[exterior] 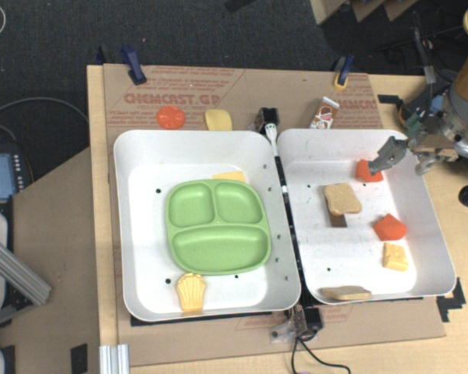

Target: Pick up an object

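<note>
Nearest thing: a flat tan piece (345, 293) lies on the bottom rim of the right bin (433, 216), low in the frame.
Gripper: the gripper (390, 155) is in the upper right, low over the right bin.
Jaws: I cannot tell if they are apart or together.
Closest toy: a small orange-red block (367, 171) sits right next to the gripper, near the bin's top wall.
How far along: nothing is seen lifted, so I think the pick is not done yet.
Other toys there: a brown bread piece (342, 202), an orange wedge (390, 227) and a yellow chunk (395, 256).
Room: the block has bare floor on its left side.
Left bin (132, 201): a green tray (217, 227) fills its middle.
</note>
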Controlling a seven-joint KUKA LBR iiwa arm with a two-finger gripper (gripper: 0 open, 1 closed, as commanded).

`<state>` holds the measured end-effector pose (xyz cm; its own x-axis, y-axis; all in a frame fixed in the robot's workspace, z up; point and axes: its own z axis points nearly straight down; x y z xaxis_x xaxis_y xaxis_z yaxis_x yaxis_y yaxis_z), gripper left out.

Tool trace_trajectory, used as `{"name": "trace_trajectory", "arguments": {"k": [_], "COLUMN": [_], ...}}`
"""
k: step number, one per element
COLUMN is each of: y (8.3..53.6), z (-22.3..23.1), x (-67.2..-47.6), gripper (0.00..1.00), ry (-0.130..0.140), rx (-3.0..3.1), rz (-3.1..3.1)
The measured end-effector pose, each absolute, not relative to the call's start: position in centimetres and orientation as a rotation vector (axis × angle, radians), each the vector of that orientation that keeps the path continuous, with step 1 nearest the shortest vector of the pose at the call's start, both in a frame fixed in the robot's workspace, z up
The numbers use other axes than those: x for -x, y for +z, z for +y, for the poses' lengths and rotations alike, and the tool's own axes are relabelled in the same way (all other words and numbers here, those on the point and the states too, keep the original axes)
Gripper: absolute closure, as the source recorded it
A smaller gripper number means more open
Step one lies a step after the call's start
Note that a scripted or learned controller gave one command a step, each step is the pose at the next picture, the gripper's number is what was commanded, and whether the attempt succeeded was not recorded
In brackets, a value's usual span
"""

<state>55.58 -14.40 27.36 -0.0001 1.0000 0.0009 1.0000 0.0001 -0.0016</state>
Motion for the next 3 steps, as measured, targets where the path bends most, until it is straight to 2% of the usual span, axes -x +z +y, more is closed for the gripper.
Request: {"name": "trace_trajectory", "arguments": {"k": [1,2,3], "y": [13.1,8.6,10.4], "z": [-10.5,-10.9,-11.1], "x": [-54.7,-56.5,-57.0], "gripper": [0.0,0.0,1.0], "ry": [0.012,0.003,-0.012], "rx": [2.208,2.222,2.237], "rz": [-2.214,-2.223,-2.231]}}
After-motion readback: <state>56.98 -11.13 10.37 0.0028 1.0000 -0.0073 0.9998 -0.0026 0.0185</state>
